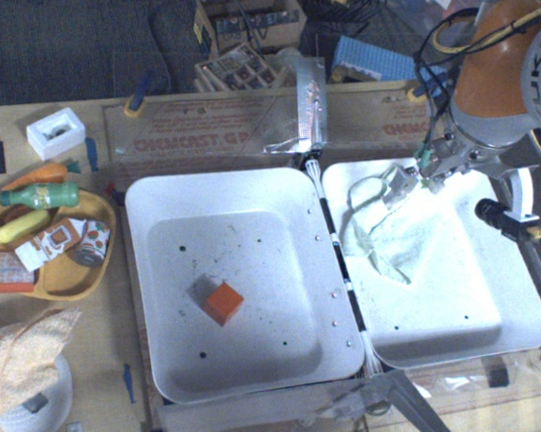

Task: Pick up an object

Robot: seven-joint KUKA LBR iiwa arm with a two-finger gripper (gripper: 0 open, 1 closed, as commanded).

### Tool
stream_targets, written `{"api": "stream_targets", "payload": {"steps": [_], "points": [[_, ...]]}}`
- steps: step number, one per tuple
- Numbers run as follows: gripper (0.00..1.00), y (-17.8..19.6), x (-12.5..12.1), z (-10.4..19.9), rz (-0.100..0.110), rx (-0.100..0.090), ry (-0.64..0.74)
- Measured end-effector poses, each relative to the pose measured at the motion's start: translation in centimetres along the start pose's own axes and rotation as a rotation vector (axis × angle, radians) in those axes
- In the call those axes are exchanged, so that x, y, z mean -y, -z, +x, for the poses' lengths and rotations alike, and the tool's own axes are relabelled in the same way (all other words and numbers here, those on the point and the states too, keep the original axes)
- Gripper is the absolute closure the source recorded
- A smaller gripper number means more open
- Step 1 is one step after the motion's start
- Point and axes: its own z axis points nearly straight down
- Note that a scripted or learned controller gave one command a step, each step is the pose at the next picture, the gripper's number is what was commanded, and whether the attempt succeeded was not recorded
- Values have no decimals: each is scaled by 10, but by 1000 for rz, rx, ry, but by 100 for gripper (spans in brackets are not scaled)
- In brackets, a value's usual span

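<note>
Two shallow white bins side by side fill the middle of the frame. The left bin (157,211) holds one orange block (224,303), lying a little left of and below the bin's centre, resting on the floor with its shadow just to its upper left; small dark specks scatter across the floor around it. The right bin (516,330) holds a clear, crumpled plastic bag or film (390,237) spread over its upper left part, hard to make out against the white. The arm (497,59), grey with an orange band, enters from the upper right of the frame. The gripper (416,177) sits low over the upper part of the right bin, at the top edge of the plastic; whether it is spread or closed, or grips the film, cannot be told from this angle. The block is well apart from the gripper, in the other bin. At the left edge of the frame, a yellow bowl (69,284) carries toy food, including a green bottle (41,196) and a banana (13,228). A white box (55,132) stands above it. A pale cloth (25,373) lies in the lower left corner.
</note>
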Motion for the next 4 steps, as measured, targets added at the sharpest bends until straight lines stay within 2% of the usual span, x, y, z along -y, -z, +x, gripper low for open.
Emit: {"api": "stream_targets", "payload": {"steps": [1,2,3,4], "points": [[0,-52,50,-6,1,-1,16],[0,-93,11,-2,-11,5,115],[0,-60,40,33,2,-2,76],[0,-93,-38,8,2,0,-14]]}}
